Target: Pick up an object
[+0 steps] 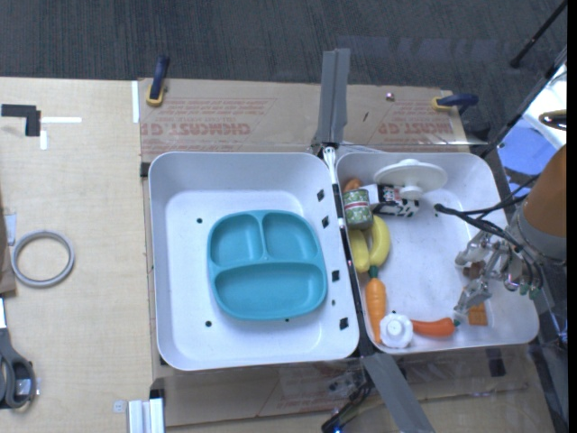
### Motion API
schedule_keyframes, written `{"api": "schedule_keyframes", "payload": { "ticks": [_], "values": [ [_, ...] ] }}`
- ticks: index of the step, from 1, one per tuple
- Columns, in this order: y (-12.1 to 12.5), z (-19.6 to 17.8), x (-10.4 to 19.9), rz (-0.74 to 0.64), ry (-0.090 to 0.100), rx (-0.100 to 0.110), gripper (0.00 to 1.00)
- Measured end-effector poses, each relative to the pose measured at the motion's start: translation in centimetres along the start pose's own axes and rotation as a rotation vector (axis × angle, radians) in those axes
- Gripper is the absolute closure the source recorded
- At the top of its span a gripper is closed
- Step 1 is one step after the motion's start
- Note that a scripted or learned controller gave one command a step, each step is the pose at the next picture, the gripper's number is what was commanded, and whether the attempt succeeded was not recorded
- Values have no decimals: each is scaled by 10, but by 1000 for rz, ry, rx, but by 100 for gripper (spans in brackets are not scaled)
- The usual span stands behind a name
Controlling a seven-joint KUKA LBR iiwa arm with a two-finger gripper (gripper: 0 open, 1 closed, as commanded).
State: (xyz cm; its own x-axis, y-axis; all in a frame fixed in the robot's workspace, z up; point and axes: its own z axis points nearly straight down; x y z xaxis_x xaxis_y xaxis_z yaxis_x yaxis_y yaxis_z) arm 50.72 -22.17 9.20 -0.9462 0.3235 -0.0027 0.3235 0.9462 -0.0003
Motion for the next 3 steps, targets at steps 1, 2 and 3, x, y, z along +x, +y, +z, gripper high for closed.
{"api": "schedule_keyframes", "payload": {
  "ticks": [1,2,3],
  "values": [
    [28,-1,39,195,-1,0,0],
    [-2,0,28,249,7,-8,0],
    [35,0,42,323,2,-1,0]
  ]
}}
